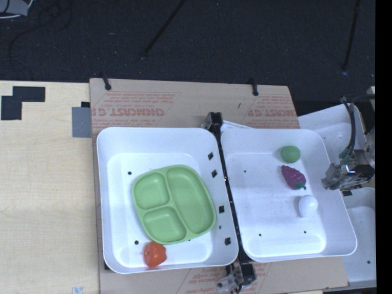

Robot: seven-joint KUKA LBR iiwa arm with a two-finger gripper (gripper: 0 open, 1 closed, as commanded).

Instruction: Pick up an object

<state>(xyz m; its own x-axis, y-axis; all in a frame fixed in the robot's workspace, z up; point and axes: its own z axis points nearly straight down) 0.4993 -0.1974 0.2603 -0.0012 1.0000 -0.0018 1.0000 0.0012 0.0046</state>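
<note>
Four small things and a plate [174, 204] lie in the two bins, and any of them would satisfy the task, so the risks turn on how each sits relative to the gripper [343, 177]. Nearest the camera, and farthest across from the gripper, a red lump [154, 254] lies in the left bin [101, 195], pressed into the near wall; a reach that long would likely meet the wall first and only nudge the lump along it. The plate, beyond the lump and still well away from the gripper, lies flat and wide, and looks too broad to be taken anywhere but by its rim. In the right bin [294, 255], a white egg [306, 206] sits a little nearer the camera than the gripper and close inward of it. It looks smooth and round, so an off-centre squeeze could squirt it away. A purple fruit [293, 176] lies level with the gripper, just inward, and its knobbly skin should hold better. A green ball [290, 154] sits just beyond that, near the fruit; closing on either could knock the other. The gripper itself hangs over the right bin's outer rim, not above the floor, so a straight descent from there would probably strike the rim. Whether it is apart or together I cannot tell, and nothing is seen held in it.
</note>
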